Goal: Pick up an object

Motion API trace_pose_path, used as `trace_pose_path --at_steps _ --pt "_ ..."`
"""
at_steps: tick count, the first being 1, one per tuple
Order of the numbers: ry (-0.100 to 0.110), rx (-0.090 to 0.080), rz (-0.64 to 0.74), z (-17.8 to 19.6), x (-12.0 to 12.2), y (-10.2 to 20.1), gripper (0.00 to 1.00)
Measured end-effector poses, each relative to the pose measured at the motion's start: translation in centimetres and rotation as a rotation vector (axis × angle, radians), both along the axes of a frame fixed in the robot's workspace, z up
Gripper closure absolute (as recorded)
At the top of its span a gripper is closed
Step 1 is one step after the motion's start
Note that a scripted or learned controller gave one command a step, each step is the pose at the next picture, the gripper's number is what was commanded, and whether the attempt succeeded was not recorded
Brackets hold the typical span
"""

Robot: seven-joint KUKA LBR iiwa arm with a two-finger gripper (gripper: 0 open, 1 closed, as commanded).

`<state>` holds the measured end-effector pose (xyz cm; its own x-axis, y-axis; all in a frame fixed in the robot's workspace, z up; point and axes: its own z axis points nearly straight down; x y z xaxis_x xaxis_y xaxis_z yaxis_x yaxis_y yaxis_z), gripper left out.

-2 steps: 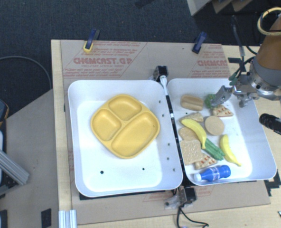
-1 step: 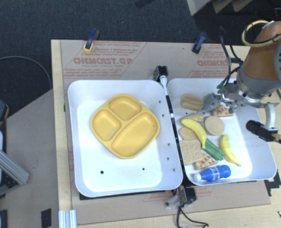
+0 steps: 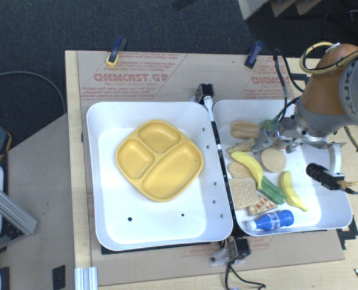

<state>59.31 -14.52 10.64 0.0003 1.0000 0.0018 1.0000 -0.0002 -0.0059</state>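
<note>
- The yellow three-compartment plastic plate (image 3: 159,160) lies alone mid-way in the left white bin (image 3: 100,162), well apart from the arm.
- Candidate objects crowd the right white bin (image 3: 339,213): tan oval bread piece (image 3: 244,129), curved yellow banana (image 3: 250,166), round beige disc (image 3: 273,160), blue bottle (image 3: 273,220) by its near edge.
- The two-finger gripper (image 3: 274,139) hangs near the far edge; grip state cannot be told. Neighbours touch, so it may nudge or snag two.

The right bin (image 3: 342,213) holds a jumble of toy food: a curved yellow banana (image 3: 250,165) near its middle, a smaller banana (image 3: 291,191) to the right, a green pod (image 3: 272,190) between them, a tan bread loaf (image 3: 245,129) at the top, a round pale biscuit (image 3: 273,160), a speckled cracker (image 3: 244,191) and a blue bottle (image 3: 272,220) lying on its side at the front.
</note>
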Motion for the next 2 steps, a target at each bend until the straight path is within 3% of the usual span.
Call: trace_pose_path --at_steps 1,2 --pt "-0.001 0.000 0.001 -2.3 0.0 0.1 0.00" --pt "-0.006 -0.001 0.000 -1.1 0.1 0.0 1.00"
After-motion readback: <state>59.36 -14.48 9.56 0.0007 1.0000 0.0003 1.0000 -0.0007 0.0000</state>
